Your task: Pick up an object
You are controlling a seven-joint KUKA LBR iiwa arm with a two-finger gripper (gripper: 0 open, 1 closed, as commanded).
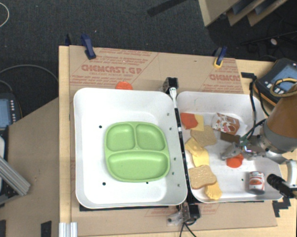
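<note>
The gripper (pixel 234 152) hangs low in the right bin (pixel 198 99), near its right edge; whether its jaws are wide or narrow cannot be told. Just below it lies a small orange-red round piece (pixel 234 162). A toast slice (pixel 203 137) sits to its left, a red-and-white packet (pixel 226 124) toward the far edge, and a small can (pixel 256 181) near the bin's front right corner. The left bin (pixel 87 176) carries a green 3-compartment plate (pixel 136 152).
</note>
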